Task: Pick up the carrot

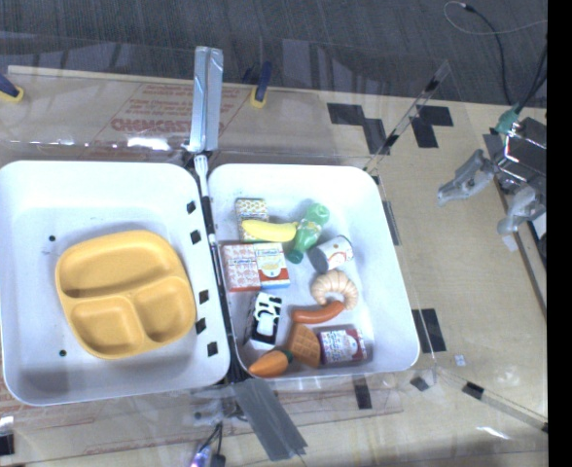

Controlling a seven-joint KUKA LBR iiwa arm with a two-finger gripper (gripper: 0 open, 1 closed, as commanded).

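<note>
The gripper sits out at the far right, over the bare bench and well apart from both bins; its grey fingers look spread, with nothing between them. The carrot lies at the near edge of the right bin, tucked in the front-left corner; it touches a brown wedge, and a black-and-white toy is just behind it; a sausage and croissant lie farther back; the left bin holds a yellow divided tray.
</note>
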